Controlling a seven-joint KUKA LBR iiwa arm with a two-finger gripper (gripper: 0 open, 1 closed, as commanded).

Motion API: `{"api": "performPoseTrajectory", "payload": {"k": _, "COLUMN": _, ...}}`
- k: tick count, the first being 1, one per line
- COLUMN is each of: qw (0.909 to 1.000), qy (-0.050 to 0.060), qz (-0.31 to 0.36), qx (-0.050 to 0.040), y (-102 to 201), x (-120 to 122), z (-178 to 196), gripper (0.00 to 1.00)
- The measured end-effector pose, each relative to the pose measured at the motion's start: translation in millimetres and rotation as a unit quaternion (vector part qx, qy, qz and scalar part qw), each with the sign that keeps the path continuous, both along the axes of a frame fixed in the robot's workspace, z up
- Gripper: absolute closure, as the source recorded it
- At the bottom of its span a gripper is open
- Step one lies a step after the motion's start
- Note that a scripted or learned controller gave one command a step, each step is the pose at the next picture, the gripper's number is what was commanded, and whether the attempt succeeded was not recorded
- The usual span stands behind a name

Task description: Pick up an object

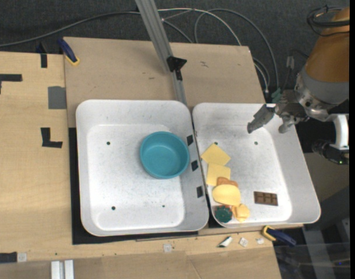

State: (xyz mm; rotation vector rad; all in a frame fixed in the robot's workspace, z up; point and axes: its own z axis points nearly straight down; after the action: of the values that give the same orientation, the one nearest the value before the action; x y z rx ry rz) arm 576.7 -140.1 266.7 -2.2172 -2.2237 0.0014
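Observation:
The left white bin [96, 156] holds a teal bowl [163, 154]. In the right white bin [282, 156], near its left wall, lie two yellow cheese-like slices [216, 156], a yellow and orange rounded piece [226, 193], a small teal item [223, 214] and a small orange bit [242, 212]. A brown chocolate bar [265, 199] lies toward the front right. My gripper [272, 122] hangs above the right bin's back right part, open, with nothing between its fingers and well apart from all the objects.
A grey slanted pole [160, 39] crosses behind the bins, and cables run along the bench's back. Blue-and-yellow clamps sit at the bench's back left [70, 52] and front right [276, 235]. The arm's orange band [332, 51] is at the right.

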Motion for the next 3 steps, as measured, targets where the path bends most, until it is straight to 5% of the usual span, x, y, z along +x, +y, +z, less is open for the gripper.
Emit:
{"api": "performPoseTrajectory", "payload": {"k": 1, "qw": 1.0, "qy": 0.0, "qz": 0.0, "qx": 0.0, "y": -0.1, "x": 0.0, "z": 0.0, "gripper": 0.0}}
{"api": "performPoseTrajectory", "payload": {"k": 3, "qw": 1.0, "qy": 0.0, "qz": -0.001, "qx": -0.0001, "y": -9.3, "x": -6.9, "z": -103.1, "gripper": 0.0}}
